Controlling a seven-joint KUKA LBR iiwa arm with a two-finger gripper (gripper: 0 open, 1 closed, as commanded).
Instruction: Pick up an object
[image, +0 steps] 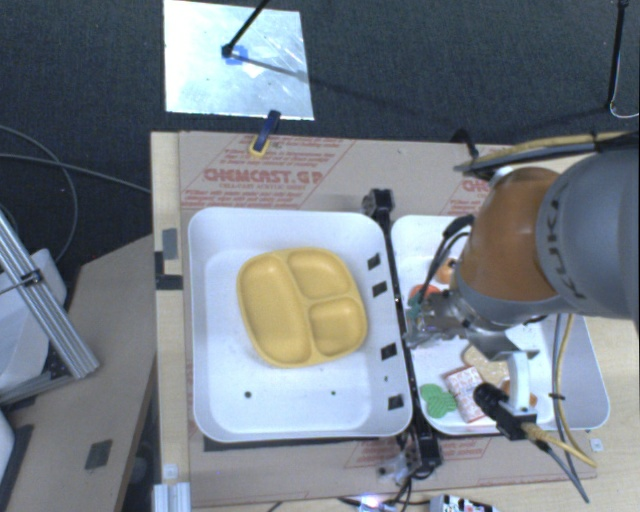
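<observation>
The left bin (215, 300) has open floor along its edges, with a yellow tray (300, 305) filling its middle. The right bin (590, 390) is crowded — the arm (530, 245) covers most of it, and small items (455, 390) lie in its near corner.

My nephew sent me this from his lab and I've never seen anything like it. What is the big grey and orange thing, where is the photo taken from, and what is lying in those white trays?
The grey and orange shape is a robot arm reaching in from the right. One camera fixed above the bench looks down at a slant. Two shallow white bins sit side by side. The left bin holds a yellow divided plate. The arm hangs over the right bin, hiding much of it; near its front lie a green piece, a small red patterned packet and other small items. The gripper at the arm's tip is hidden, so I can't tell whether it holds anything.
</observation>
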